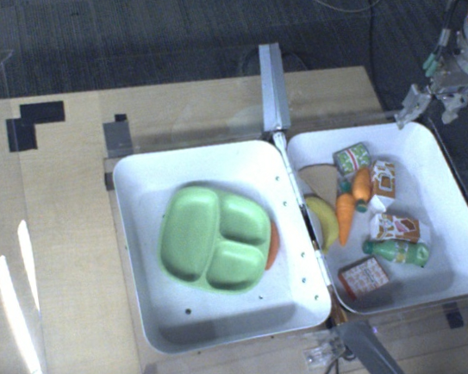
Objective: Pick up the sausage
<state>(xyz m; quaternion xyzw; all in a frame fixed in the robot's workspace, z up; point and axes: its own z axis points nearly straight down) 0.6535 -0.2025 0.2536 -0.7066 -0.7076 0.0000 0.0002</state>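
In the right bin (453, 193), a dark brown sausage (343, 184) lies near the far left part, mostly hidden between a green carton (352, 158) and an orange carrot (345, 216). My gripper (428, 106) hangs over the bin's far right corner, up and to the right of the sausage and well apart from it. Its fingers are spread open with nothing between them.
The right bin also holds a banana (326, 218), a second orange piece (361, 188), two white cartons (383, 178) (395, 228), a green bottle (398, 253) and a red-brown packet (364, 277). The left bin (142, 239) holds a green divided plate (215, 238). A metal divider (272, 89) stands between the bins.
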